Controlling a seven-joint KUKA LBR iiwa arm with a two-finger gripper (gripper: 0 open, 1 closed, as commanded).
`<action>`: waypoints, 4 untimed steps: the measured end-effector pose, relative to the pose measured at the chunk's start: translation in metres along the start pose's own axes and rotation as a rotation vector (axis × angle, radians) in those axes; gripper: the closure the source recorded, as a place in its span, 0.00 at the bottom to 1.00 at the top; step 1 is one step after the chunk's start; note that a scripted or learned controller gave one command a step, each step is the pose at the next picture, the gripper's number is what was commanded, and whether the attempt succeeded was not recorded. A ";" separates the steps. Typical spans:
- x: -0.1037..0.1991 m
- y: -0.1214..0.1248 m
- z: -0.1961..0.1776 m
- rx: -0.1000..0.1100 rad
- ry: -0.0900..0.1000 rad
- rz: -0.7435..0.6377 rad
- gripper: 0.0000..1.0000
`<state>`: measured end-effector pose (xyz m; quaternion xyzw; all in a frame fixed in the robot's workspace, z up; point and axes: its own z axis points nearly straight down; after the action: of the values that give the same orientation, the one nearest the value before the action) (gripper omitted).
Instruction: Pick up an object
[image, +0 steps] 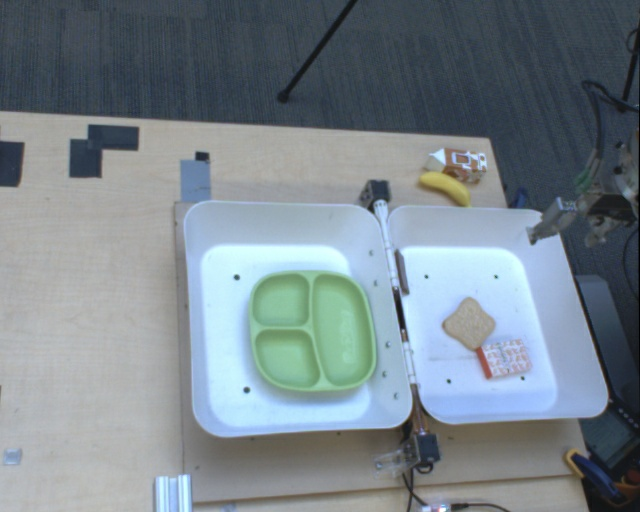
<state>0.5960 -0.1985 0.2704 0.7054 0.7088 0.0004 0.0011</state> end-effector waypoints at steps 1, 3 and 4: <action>0.013 -0.038 0.148 0.005 0.003 0.002 0.00; 0.047 -0.088 0.170 -0.016 0.000 0.002 1.00; 0.047 -0.089 0.170 -0.014 0.000 0.001 0.00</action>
<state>0.5073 -0.1521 0.0997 0.7059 0.7083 0.0056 0.0060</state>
